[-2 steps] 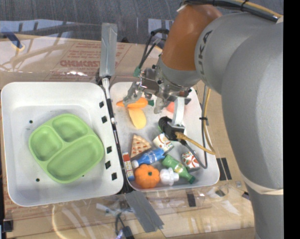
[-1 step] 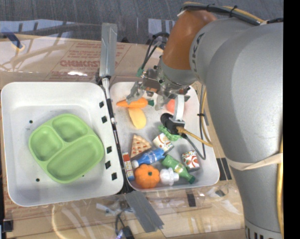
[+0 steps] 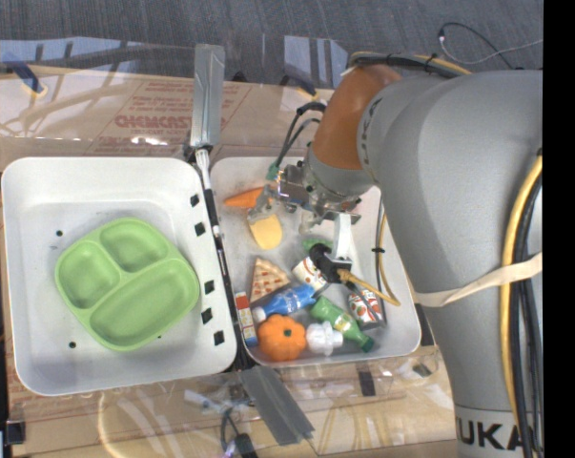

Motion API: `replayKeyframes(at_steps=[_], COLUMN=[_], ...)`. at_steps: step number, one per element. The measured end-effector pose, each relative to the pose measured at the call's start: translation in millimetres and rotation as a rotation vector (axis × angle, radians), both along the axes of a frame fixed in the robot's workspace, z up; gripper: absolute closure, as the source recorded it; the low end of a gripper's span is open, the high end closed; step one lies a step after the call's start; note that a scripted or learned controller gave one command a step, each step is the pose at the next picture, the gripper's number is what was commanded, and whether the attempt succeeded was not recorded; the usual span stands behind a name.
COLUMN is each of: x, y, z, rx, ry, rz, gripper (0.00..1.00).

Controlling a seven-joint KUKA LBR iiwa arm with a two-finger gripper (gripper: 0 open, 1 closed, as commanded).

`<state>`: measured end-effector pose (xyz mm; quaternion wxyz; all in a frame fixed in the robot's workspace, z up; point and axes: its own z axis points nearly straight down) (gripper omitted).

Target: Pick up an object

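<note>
Camera view: I have the arm point(image 3: 440, 160) reaching in from the right and bent down over the right-hand bin point(image 3: 401, 327), with its orange band above the wrist over the bin's far end. The gripper point(image 3: 327, 248) points down into the middle of that bin; one pale finger point(image 3: 343, 238) is visible, and whether the gripper is open, closed or on anything I cannot tell from this angle. The objects all lie in the right bin. Nearest the gripper is a small white-and-dark item point(image 3: 313, 271), just below and to the left of the tip. A yellow block point(image 3: 265, 231) lies just to the left, with an orange carrot-like piece point(image 3: 244, 198) beyond it towards the bin's far left corner. Towards the near edge sit a pizza-slice toy point(image 3: 267, 279), a blue bottle point(image 3: 289, 301), an orange pumpkin point(image 3: 282, 339), and a green bottle point(image 3: 342, 322) whose long axis runs diagonally. I judge that the shortest move is a slight shift left and towards the near edge. The left bin point(image 3: 30, 351) holds a green divided plate point(image 3: 127, 282), well apart from the gripper.
</note>
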<state>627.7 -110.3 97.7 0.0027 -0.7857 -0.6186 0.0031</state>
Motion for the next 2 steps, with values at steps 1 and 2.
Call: replayKeyframes(at_steps=[1,2], x=[26.5,-13.9], y=[55.3,-7.6], z=[131.5,27.6], rx=[0.0,-0.001], ry=[-0.01,0.0], rz=[-0.145,-0.304], gripper=[0.0,0.0])
